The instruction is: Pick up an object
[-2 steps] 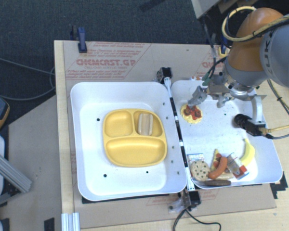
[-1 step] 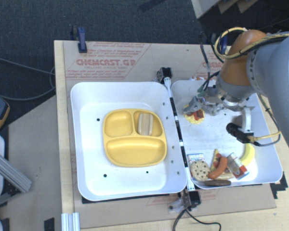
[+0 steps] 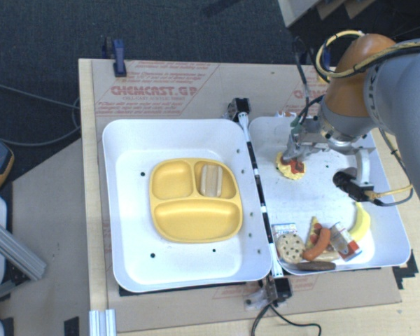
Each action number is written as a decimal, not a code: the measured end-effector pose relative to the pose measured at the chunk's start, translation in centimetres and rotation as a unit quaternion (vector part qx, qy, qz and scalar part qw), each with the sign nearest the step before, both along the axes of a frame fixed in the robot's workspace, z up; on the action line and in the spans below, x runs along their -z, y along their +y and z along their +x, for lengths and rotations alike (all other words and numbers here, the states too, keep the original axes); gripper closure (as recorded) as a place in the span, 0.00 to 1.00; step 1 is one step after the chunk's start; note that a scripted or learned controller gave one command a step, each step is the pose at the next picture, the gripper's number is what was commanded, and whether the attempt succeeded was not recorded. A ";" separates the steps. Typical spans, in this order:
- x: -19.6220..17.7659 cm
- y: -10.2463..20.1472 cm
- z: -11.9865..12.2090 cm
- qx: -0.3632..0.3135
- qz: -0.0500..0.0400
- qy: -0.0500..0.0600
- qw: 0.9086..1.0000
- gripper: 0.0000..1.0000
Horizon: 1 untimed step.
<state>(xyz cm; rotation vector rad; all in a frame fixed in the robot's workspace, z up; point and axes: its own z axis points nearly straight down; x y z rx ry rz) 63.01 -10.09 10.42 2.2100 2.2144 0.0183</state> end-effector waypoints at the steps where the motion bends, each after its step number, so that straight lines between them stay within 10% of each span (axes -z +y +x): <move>1: -8.5 6.4 -7.8 -0.002 0.003 0.009 1.000 1.00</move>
